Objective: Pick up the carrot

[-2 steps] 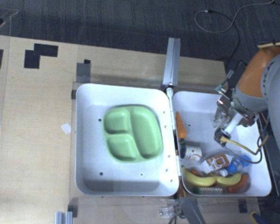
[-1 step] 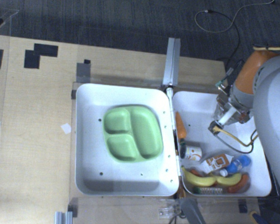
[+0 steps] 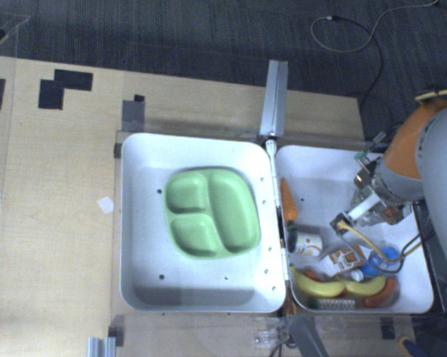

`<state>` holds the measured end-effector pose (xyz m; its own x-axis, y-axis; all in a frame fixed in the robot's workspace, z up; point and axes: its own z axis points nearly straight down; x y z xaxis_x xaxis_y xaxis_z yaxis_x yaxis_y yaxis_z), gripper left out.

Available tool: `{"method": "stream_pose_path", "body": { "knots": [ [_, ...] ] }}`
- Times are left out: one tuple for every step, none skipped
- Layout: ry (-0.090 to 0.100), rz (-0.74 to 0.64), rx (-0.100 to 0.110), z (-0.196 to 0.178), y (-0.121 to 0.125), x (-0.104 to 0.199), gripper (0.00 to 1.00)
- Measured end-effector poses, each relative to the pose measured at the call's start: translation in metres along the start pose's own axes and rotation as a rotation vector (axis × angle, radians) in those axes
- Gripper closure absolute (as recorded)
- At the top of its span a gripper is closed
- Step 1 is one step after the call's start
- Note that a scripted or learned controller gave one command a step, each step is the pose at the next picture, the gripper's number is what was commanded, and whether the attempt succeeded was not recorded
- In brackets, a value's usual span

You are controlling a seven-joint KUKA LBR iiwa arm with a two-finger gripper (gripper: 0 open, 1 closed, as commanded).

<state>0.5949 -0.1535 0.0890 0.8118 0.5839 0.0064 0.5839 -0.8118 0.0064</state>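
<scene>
The carrot (image 3: 286,200) lies in the right bin (image 3: 323,161), pressed along its left wall, the long axis running from far to near. Its orange body is slim and tapered. Its near end comes close to a small white can (image 3: 307,242) with an orange mark.

I judge it light, stiff and rather smooth, so it should not bend or crush, but it could roll or squirt out of a hold set too near a tip. The place to take it is across its thick middle, closing across the short width. The wall beside it leaves little room on that side, so I may have to come down slightly to the right and draw it clear.

My gripper (image 3: 373,202) hangs over the right part of the same bin, well apart from the carrot and holding nothing that I can see. Whether it is apart or together I cannot tell from this angle.

Nearer lie two bananas (image 3: 338,285), with an orange and white packet (image 3: 347,257) just behind them. The left bin (image 3: 131,206) holds a green divided plate (image 3: 210,211). Both bins sit on the table (image 3: 56,201).
</scene>
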Motion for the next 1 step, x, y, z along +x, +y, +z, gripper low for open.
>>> {"method": "stream_pose_path", "body": {
  "knots": [
    [-0.001,0.267,0.000,0.0012,0.0255,0.0131,1.00]
  ]
}}
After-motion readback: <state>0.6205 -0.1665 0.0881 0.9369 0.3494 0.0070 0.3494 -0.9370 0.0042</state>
